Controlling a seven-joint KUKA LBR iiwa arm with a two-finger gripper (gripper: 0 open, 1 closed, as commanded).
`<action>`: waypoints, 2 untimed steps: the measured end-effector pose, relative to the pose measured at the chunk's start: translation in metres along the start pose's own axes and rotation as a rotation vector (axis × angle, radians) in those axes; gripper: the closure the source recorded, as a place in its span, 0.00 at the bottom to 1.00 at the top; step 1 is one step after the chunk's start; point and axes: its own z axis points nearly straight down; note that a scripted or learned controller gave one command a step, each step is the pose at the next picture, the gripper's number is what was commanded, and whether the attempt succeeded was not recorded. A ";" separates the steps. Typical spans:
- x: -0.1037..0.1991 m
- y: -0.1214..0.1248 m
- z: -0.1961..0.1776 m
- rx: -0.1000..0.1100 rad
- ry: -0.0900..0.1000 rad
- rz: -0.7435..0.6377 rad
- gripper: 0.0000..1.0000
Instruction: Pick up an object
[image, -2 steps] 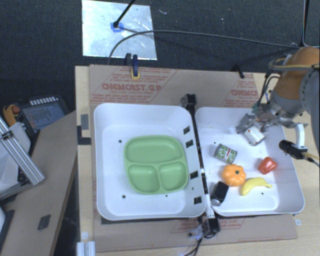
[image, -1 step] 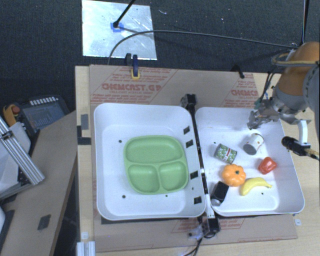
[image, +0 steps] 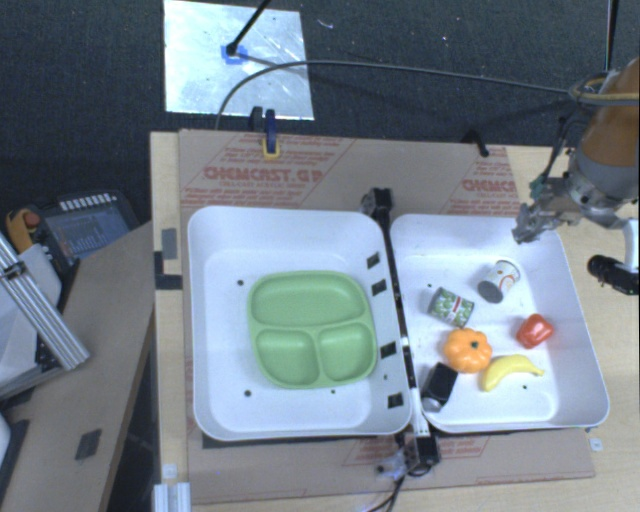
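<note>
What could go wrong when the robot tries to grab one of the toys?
The pumpkin and banana lie nearly touching, so the gripper might bump one while reaching for the other. The small can lies on its side and may roll away. The black block sits close to the right bin's wall, leaving little room.

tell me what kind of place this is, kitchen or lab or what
Most likely a robotics lab bench, not a kitchen: a robot arm's gripper hangs over two white bins, toy food such as a banana lies in one, and a teach pendant sits at the bench's edge.
</note>
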 end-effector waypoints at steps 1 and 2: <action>0.009 -0.002 -0.052 0.001 0.001 -0.004 1.00; 0.009 -0.001 -0.069 0.003 0.001 -0.003 1.00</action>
